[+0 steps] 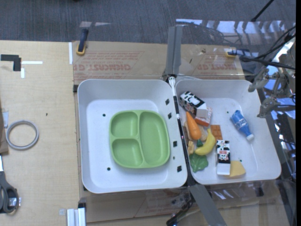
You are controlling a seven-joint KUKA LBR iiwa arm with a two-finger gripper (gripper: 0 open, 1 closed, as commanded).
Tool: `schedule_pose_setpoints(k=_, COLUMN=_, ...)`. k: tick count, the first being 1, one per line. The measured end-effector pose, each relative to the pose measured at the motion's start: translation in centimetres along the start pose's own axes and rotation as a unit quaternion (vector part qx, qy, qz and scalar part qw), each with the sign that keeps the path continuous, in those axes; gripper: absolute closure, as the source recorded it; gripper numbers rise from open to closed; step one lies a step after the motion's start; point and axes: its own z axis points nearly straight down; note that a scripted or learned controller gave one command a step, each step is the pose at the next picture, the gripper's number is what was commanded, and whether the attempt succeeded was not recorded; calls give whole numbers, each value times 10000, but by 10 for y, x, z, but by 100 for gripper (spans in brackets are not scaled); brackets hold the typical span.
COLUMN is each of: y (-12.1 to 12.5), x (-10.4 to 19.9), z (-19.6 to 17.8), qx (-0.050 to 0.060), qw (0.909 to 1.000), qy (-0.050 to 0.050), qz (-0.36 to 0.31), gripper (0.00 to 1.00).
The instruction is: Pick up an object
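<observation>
The gripper (270,95) hangs at the right bin's (263,173) edge, its opening impossible to tell; the lone blue tube (241,125) seems the cleanest target.

2 white bins: left bin (89,140), right bin (263,166). Left: 1 green divided plate (140,139), 3 compartments. Right, approx 8 items: 1 carrot (193,125), 1 banana (205,146), 1 green leafy veg (198,162), 1 cheese wedge (237,169), 1 blue tube (241,125), 2 cow-print cartons (223,157) (194,101), 1 orange cracker (215,130). On bench: 1 tape roll (21,134).
</observation>
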Motion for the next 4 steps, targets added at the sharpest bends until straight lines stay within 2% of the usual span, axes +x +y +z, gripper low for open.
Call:
schedule_pose_setpoints(k=1, y=-3, x=5, z=118, qx=-2, qw=9962, qy=13, qz=866, gripper=0)
schedule_pose_setpoints(k=2, y=15, x=-9, z=159, qx=1, qw=9927, qy=4, qz=1203, gripper=0)
schedule_pose_setpoints(k=3, y=16, x=-11, z=148, qx=10, qw=9929, qy=-25, qz=1189, gripper=100)
schedule_pose_setpoints(k=4, y=17, x=-11, z=148, qx=8, qw=9929, qy=-24, qz=1188, gripper=0)
